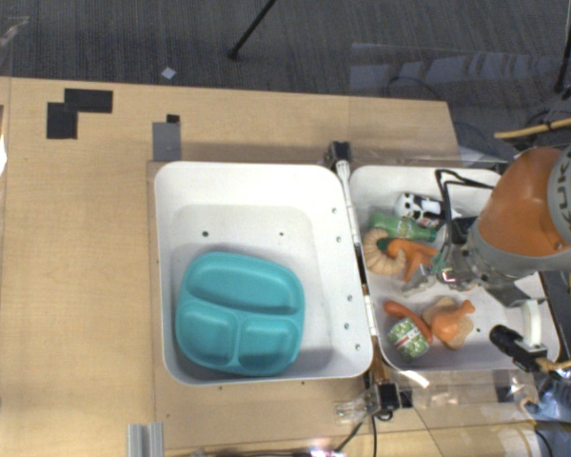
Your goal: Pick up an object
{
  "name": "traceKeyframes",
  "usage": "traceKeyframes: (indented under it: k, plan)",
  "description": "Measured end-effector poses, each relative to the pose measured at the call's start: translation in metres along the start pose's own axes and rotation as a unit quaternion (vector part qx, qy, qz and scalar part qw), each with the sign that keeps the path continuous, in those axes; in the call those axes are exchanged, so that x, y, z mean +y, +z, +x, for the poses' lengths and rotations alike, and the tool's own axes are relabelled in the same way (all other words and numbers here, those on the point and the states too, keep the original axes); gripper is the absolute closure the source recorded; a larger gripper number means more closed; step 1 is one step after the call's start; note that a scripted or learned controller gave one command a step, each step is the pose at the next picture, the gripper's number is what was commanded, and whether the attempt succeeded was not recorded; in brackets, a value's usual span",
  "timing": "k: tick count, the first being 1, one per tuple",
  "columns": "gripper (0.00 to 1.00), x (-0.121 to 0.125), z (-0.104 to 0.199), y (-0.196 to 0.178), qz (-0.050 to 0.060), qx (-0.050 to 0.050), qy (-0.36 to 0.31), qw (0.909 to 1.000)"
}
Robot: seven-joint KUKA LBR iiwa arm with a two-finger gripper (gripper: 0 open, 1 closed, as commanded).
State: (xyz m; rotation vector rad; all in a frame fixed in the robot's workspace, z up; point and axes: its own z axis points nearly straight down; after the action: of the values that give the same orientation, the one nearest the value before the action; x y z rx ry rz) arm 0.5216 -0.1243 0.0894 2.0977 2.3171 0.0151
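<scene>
the pincer [428, 272] is low in the right bin [523, 360], just beside the orange carrot toy [409, 251]; its grip cannot be told. it should straddle the carrot squarely before lifting.

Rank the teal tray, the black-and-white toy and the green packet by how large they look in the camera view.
1. Teal tray, in the left bin: by far the largest.
2. and 3. Green packet and black-and-white toy, both in the right bin: they look alike in size, too close to rank.

Two white bins [257, 184], one teal tray [239, 312]
</scene>
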Motion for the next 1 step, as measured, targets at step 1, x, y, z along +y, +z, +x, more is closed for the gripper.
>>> traceKeyframes:
  k: [1]
  plan:
    - [0.00, 0.0425, -0.0078, 0.0026, 0.007, 0.003, 0.157, 0.9876]
